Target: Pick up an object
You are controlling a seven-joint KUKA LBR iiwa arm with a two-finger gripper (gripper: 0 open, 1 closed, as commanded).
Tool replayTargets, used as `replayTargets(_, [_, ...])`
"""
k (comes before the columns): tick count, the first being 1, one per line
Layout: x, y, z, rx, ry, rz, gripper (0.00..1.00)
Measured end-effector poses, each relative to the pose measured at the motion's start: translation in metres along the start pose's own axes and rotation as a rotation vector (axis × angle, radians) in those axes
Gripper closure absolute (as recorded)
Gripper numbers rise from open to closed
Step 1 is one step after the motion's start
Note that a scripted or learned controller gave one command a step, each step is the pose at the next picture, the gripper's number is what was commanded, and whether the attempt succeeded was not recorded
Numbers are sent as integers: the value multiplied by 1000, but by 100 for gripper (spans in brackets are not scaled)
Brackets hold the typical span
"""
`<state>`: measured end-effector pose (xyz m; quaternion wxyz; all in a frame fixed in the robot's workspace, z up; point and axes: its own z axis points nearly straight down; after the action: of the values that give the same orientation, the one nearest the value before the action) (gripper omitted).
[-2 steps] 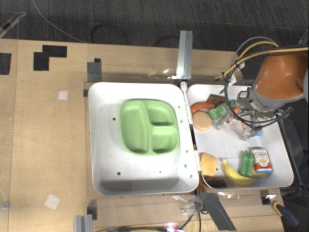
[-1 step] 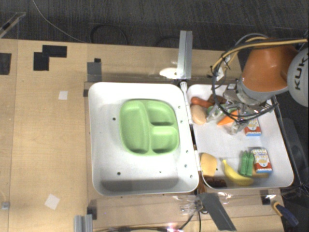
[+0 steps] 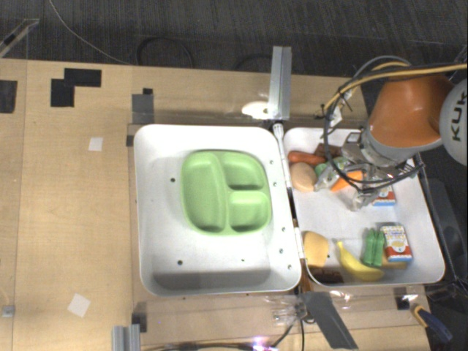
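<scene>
Gripper point(image 3: 356, 183) low in right bin point(image 3: 431, 229), finger state impossible to tell. Orange toy point(image 3: 341, 183) just beside at 9 o'clock; small carton point(image 3: 383, 196) at 4 o'clock.

Arm point(image 3: 457, 115): white plate on its grey casing at the frame's right edge carries dark capital letters, "KU" legible, the rest cut off by the frame; small carton point(image 3: 395, 244) in the right bin point(image 3: 431, 258) has a printed orange and white face, its print too small to read; second carton point(image 3: 383, 195) beside the wrist likewise unreadable.
</scene>
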<state>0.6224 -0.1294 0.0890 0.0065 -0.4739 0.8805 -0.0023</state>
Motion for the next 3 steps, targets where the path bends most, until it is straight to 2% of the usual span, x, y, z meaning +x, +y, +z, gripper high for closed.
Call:
replayTargets(1, [-19, -22, 0, 0, 1, -42, 0])
replayTargets(2, [-23, -25, -15, 10, -9, -40, 100])
replayTargets(3, [-5, -48, -149, 13, -1, -159, 100])
